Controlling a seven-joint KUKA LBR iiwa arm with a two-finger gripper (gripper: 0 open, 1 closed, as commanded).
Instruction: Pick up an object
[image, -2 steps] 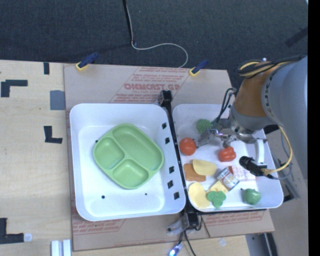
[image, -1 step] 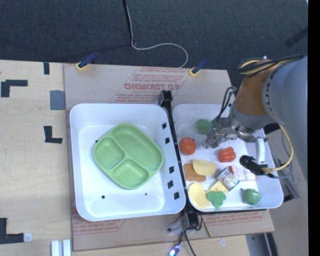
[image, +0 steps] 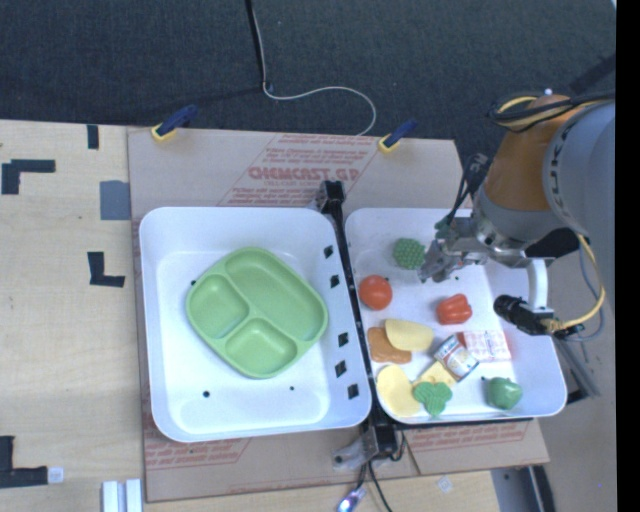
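Dark carpet frames a wooden bench with two white bins, and over the right-hand white plastic bin (image: 548, 398) the grey two-finger gripper (image: 437, 266) hangs near its far edge, whether it is parted or closed I cannot tell, nothing visibly held. No pick made yet, I'd say: the small green broccoli-like toy (image: 407, 252) sits just beside it, the round red tomato toy (image: 376, 292) and red pepper toy (image: 454, 309) close by. Yellow pieces crowd the near edge, while the green divided plastic plate (image: 257, 311) lies in the left bin.

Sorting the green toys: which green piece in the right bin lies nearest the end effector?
The green broccoli piece at the bin's top, just left of the end effector; the other two lie along the bottom edge.
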